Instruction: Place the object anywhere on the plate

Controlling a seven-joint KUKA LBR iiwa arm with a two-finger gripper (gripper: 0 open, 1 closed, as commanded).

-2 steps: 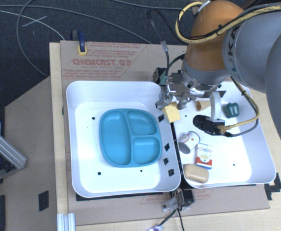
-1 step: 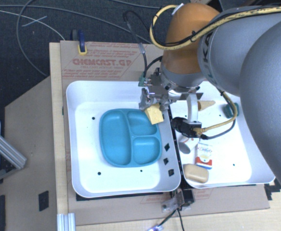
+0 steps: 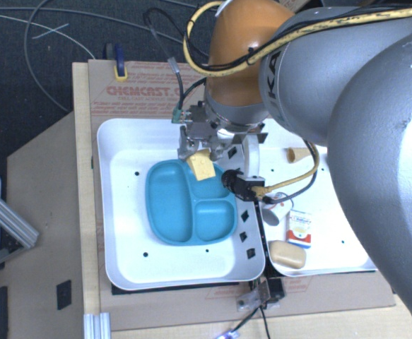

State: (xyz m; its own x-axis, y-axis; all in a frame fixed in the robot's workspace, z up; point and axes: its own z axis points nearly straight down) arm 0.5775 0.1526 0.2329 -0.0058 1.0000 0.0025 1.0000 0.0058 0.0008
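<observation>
A blue divided plate (image 3: 184, 207) lies in the left white bin (image 3: 121, 189). My gripper (image 3: 204, 158) hangs over the plate's far right rim, under the orange wrist band. A small pale yellow block (image 3: 201, 167) sits tilted between its fingers, just above the plate's upper edge. The gripper is shut on this block. The wrist and its cables hide the top of the block and the bin wall behind it.
The right bin (image 3: 333, 256) holds a small tan piece (image 3: 297, 154), a white, red and blue box (image 3: 301, 229) and a beige oval bar (image 3: 288, 254). The grey arm covers most of the right bin. A cardboard sheet (image 3: 145, 83) lies under both bins.
</observation>
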